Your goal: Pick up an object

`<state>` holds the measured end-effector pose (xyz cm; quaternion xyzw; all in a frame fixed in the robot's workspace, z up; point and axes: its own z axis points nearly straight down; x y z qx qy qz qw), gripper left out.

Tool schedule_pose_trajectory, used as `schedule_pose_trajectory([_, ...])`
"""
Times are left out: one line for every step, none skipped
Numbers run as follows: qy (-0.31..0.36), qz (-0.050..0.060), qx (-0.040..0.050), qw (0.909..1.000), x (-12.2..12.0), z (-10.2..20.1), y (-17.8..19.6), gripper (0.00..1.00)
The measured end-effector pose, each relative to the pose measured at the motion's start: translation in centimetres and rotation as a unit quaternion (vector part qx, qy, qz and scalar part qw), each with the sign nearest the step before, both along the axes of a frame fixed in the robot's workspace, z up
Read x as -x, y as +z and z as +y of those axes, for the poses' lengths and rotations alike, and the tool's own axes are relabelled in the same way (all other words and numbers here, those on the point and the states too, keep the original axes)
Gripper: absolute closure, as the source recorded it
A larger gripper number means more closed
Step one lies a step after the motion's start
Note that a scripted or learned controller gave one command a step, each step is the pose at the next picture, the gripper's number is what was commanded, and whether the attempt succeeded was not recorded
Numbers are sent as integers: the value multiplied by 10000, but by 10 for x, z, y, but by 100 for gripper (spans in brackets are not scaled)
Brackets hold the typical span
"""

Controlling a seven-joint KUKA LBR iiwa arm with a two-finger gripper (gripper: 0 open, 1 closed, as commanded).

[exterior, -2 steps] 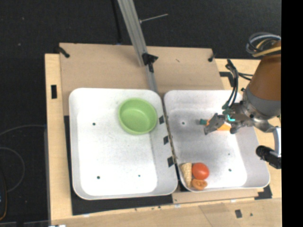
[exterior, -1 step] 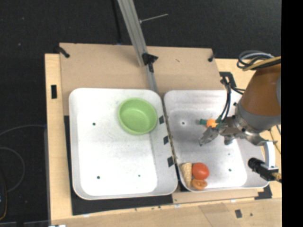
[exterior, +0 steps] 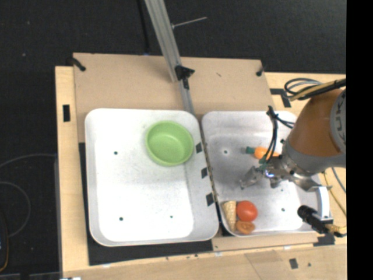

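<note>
fingers (exterior: 252,178) hang low over the right bin (exterior: 233,127), slightly parted as far as i can judge, gripping nothing; risk: closing on bare floor, since the orange carrot-like piece (exterior: 261,152) sits just behind, long axis roughly left-right, green tip left; tomato (exterior: 247,210) lies near the front rim
</note>
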<state>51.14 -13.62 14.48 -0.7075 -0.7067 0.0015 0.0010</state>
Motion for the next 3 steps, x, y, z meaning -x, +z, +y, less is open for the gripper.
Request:
schedule_pose_trajectory([-1,-20,5,10000,0,-1,-45,0])
schedule_pose_trajectory([-23,-47,4,10000,-2,-2,-33,100])
schedule_pose_trajectory([9,-50,7,10000,-4,-6,10,100])
